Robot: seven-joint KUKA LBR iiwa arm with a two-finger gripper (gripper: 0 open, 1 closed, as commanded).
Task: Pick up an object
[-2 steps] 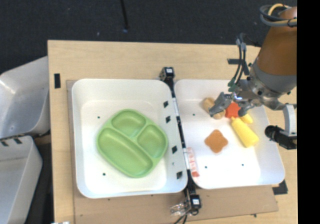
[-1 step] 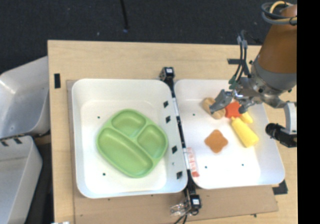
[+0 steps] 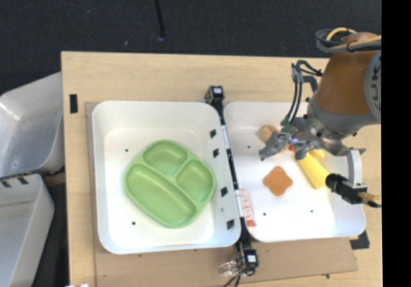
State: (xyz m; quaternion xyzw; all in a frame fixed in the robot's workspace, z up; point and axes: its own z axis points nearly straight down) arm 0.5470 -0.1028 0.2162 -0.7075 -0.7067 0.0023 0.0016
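Observation:
In the right bin (image 3: 289,225) lie three small objects. An orange-brown flat square piece (image 3: 277,180) sits near the bin's middle, a yellow oblong object (image 3: 313,170) lies just to its right, and a small tan lump (image 3: 266,131) rests toward the far left part. My gripper (image 3: 281,144) hangs low over this bin, between the tan lump and the yellow object and just above the orange-brown piece. The wrist partly covers the yellow object's upper end. Nothing visibly sits in the gripper.
The left bin (image 3: 109,228) holds a green divided plate (image 3: 169,182). A ridge with black clips (image 3: 225,151) separates the two bins. The arm's orange band (image 3: 347,90) and cables (image 3: 298,86) loom over the right bin's far right corner. A grey box (image 3: 26,131) stands left of the bench.

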